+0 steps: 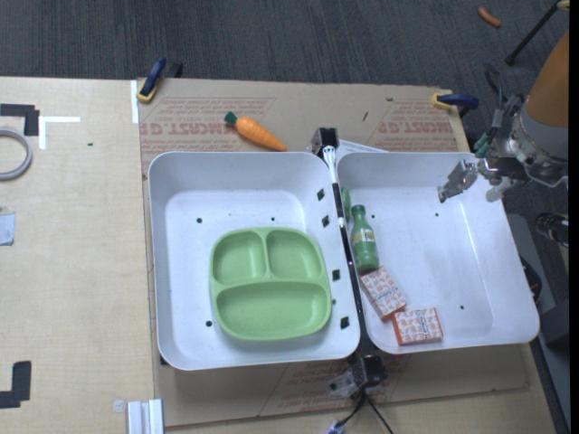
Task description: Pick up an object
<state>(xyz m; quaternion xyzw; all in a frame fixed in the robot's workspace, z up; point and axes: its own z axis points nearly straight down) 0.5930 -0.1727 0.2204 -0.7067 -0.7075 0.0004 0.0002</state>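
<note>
The right bin (452, 269) holds a green bottle (364, 239) lying along its left wall. Two orange-and-white packets lie below it, one (383, 292) near the bottle's base and one (417, 325) at the bin's front edge. My gripper (472, 186) hangs over the bin's upper right corner, far from all three. It is open, with nothing between its fingers (450, 186). A green divided plate (270, 283) lies in the left bin (181, 197).
A toy carrot (255, 131) lies on the cardboard behind the left bin. Clamps (152, 78) hold the cardboard's back corners. A black divider clip (326, 139) sits where the two bins meet at the back.
</note>
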